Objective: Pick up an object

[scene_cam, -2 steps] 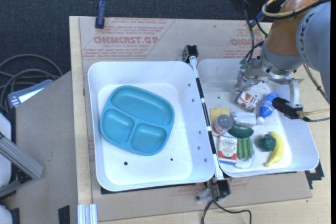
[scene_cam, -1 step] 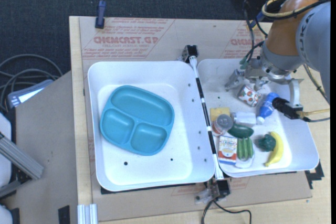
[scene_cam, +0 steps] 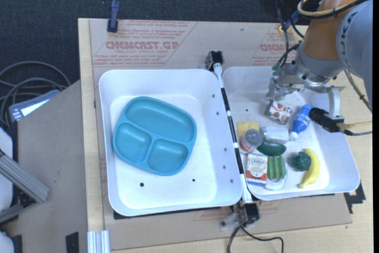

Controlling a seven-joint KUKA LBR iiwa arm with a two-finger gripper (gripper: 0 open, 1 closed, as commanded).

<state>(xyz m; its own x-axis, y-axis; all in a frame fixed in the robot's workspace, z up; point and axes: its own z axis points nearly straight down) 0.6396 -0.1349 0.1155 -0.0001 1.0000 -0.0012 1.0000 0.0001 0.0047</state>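
My gripper (scene_cam: 279,90) hangs low over the back half of the right bin (scene_cam: 237,83), just above a small white and red carton (scene_cam: 279,111), which lies tilted on the bin floor. A blue and white bottle (scene_cam: 301,120) lies right of the carton. Nearer the front are a yellow sponge (scene_cam: 247,127), a grey can (scene_cam: 253,138), a dark green oval piece (scene_cam: 273,149), a green cucumber (scene_cam: 276,167), a red and white box (scene_cam: 256,166), a dark green broccoli-like piece (scene_cam: 300,160) and a yellow banana (scene_cam: 312,167). Nothing is visibly held.
The left bin (scene_cam: 112,86) holds a blue divided plate (scene_cam: 154,135). A black-clipped rim (scene_cam: 228,121) separates the two bins. The arm's orange band (scene_cam: 325,26) and grey wrist lean in from the upper right over the right bin's back corner.
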